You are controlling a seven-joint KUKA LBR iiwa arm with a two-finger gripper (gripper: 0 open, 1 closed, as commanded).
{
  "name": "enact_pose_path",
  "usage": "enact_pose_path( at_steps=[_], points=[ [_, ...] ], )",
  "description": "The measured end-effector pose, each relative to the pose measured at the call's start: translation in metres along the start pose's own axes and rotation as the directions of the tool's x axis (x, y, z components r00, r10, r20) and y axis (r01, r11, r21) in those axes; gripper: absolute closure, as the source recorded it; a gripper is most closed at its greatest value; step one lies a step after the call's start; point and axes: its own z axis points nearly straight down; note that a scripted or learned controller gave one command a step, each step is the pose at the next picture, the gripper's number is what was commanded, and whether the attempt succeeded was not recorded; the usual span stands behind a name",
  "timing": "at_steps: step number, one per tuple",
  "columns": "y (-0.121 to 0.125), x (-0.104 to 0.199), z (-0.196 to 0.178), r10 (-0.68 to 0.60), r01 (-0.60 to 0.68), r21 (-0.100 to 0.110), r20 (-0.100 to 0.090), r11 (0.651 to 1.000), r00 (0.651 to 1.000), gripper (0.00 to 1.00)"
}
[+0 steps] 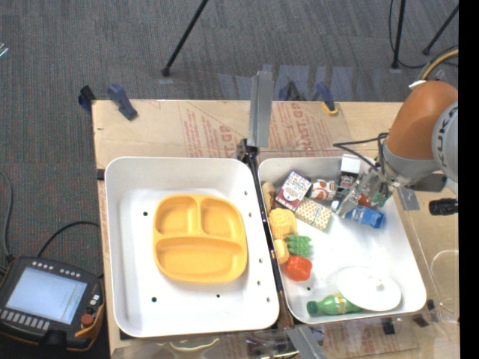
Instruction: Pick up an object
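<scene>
While arm reaches in, left bin (pixel 127 200) holds yellow tray (pixel 200 238). Right bin (pixel 408 253): small boxes (pixel 303 200), corn (pixel 281 222), tomato (pixel 299 268), white plate (pixel 368 288), green bottle (pixel 333 304), blue carton (pixel 366 216). Gripper (pixel 364 193) low, just above carton; grip hidden, cannot tell.

Wooden bench (pixel 187 129), two white bins (pixel 123 223)

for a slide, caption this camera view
Gripper over the toy-filled right bin; yellow tray in the left bin.
</scene>
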Motion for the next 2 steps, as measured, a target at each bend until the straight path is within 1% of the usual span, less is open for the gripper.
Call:
enact_pose_path(
  at_steps=[1, 2],
  points=[
    [-0.002, 0.006, 0.005, -0.001, 0.002, 0.010, -0.026, 1.000, 1.000, 0.00],
    [-0.024, 0.040, 0.002, 0.089, -0.089, 0.000, 0.009, 0.996, 0.996, 0.00]
  ],
)
